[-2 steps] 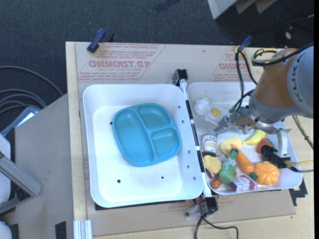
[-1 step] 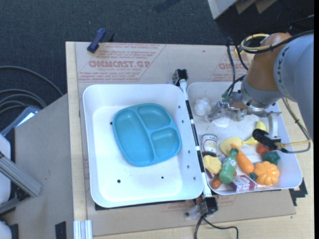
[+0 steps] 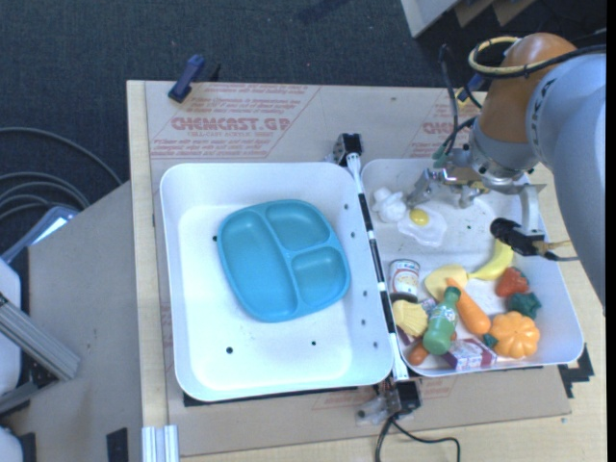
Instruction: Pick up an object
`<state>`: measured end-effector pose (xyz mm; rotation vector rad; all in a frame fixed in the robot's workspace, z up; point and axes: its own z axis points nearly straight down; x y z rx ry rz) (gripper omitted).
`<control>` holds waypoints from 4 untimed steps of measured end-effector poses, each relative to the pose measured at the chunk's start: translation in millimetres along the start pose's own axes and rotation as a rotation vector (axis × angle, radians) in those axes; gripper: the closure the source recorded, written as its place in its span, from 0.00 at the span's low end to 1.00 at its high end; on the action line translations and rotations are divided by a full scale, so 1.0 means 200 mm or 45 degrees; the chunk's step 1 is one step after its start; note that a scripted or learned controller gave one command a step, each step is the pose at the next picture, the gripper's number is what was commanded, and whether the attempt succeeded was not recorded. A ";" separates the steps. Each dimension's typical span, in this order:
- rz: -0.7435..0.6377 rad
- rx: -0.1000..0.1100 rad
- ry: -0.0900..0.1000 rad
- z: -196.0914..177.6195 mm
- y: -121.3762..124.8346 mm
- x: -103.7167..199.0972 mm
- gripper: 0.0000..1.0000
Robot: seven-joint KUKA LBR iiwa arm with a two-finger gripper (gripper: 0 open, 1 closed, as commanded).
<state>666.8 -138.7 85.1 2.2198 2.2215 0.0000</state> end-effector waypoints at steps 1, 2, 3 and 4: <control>-0.001 -0.003 -0.002 -0.05 0.00 0.00 1.00; -0.002 -0.002 -0.002 -0.05 0.00 0.00 0.00; 0.000 0.004 0.000 0.00 0.00 0.00 0.00; 0.000 0.003 0.000 0.00 0.00 0.06 0.00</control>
